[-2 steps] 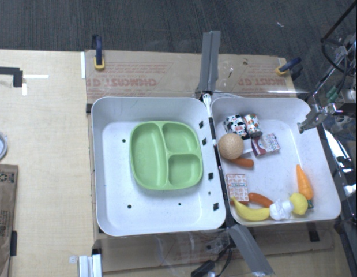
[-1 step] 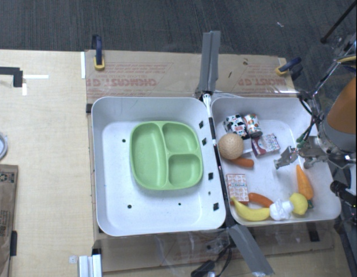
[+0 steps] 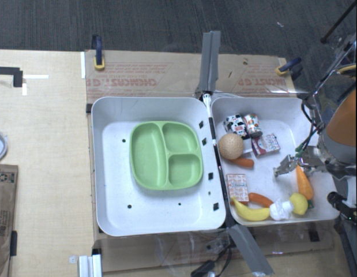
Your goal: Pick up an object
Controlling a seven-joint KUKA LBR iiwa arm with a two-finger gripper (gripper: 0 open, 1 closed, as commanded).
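My gripper [image 3: 286, 167] hangs low over the right part of the right bin [image 3: 285, 113], pointing left, with bare bin floor under its tip. An orange carrot [image 3: 304, 182] lies just right of and below it, close to the wrist. Nothing can be seen held in the gripper. Further left in the bin lie a tan ball [image 3: 230, 146], a small orange carrot piece [image 3: 243, 162], a black-and-white patterned packet [image 3: 241, 124] and a maroon packet [image 3: 266, 145]. Along the front wall lie a yellow banana [image 3: 250, 211], a white object [image 3: 279, 210] and a lemon [image 3: 299, 204].
The left bin [image 3: 109, 172] holds a green divided plate [image 3: 165, 154]. A small printed card [image 3: 237, 187] and another orange piece [image 3: 260, 199] lie near the banana. A grey divider bar [image 3: 210, 68] stands behind the bins. Cables hang at the far right [image 3: 316, 105].
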